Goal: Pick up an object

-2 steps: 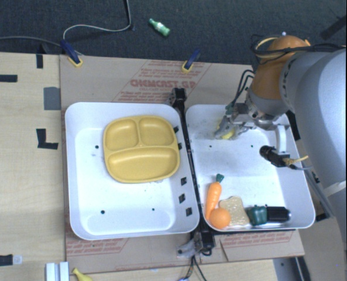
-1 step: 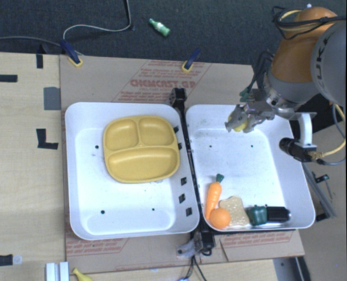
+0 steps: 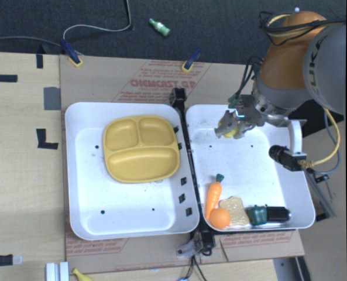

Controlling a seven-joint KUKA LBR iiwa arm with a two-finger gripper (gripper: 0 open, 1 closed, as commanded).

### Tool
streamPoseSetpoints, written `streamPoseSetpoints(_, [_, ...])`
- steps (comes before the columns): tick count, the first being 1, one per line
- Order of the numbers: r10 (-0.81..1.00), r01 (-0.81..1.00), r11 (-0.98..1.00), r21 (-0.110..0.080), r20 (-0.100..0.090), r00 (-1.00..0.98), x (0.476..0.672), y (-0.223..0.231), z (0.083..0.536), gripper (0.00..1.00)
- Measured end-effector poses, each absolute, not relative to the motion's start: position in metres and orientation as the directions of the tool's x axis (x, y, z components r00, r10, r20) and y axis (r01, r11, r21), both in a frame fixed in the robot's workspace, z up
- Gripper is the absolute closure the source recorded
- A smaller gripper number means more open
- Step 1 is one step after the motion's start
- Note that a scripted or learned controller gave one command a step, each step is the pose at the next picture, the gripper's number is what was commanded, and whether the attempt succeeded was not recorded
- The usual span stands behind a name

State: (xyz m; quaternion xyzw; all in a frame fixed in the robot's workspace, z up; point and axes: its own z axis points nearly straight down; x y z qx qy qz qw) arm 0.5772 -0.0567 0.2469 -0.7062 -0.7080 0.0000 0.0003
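Note:
My gripper (image 3: 230, 127) hangs over the upper left part of the right bin (image 3: 290, 174). It is shut on a small yellow object (image 3: 235, 132), which shows between the fingertips, partly hidden by them. At the bin's near edge lie an orange carrot with a green top (image 3: 213, 193), an orange ball (image 3: 219, 218), a beige bread-like piece (image 3: 235, 211) and a green-and-black item (image 3: 268, 215).
A yellow divided plate (image 3: 142, 147) lies in the left bin (image 3: 82, 174). A black divider (image 3: 185, 157) runs between the bins. A small green item (image 3: 160, 27) and cables lie on the dark surface behind the bench. The arm's black fitting (image 3: 284, 155) overhangs the right bin.

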Motion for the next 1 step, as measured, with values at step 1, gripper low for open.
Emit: streamPoseSetpoints(1, [1.0,1.0,0.002,-0.002,0.001,-0.002,0.5148,-0.0199,0.2662,1.0])
